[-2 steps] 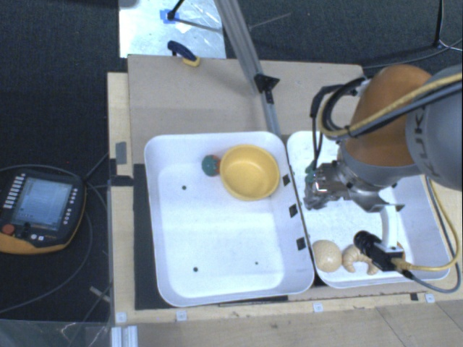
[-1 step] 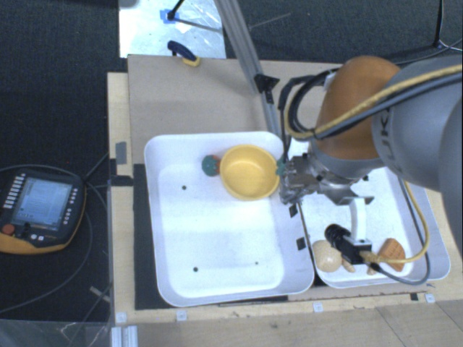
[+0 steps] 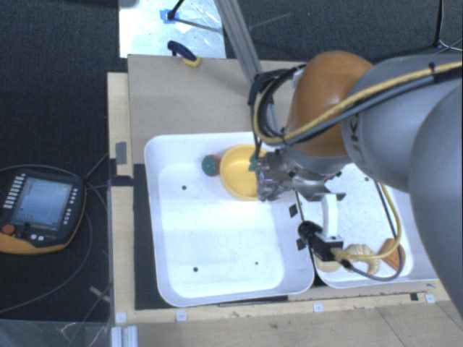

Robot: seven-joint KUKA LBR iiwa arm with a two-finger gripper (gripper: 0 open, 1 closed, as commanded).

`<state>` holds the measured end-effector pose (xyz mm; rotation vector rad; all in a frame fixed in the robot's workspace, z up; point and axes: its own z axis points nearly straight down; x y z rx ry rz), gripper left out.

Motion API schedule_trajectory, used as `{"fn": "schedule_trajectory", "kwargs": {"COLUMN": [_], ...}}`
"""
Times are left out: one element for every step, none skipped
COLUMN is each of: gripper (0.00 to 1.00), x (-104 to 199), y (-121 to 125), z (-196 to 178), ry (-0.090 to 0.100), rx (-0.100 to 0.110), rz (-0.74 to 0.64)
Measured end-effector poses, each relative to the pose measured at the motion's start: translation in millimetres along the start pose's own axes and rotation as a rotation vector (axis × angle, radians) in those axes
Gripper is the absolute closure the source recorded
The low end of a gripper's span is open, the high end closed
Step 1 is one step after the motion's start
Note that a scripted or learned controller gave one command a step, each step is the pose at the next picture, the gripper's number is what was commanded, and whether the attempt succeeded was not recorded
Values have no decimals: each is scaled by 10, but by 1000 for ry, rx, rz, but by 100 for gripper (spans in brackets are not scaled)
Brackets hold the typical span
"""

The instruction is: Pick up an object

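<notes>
Over the left shallow white plastic bin [image 3: 217, 266], the grey arm's two-finger gripper [image 3: 269, 186] hung at the right rim of a round yellow plastic bowl [image 3: 239, 170], which sat near the bin's back wall with a small dark-green ball [image 3: 210, 165] touching its left side. Whether the claw was open or closed, I cannot tell. A clean grasp would likely mean straddling the bowl's thin rim squarely before closing.
</notes>
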<state>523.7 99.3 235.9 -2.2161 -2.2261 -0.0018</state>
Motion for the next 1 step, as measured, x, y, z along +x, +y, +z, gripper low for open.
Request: {"fn": "schedule_trajectory", "kwargs": {"gripper": [0], "x": [-22], "y": [1], "z": [-1], "ry": [-1], "rx": [0], "rz": [4]}}
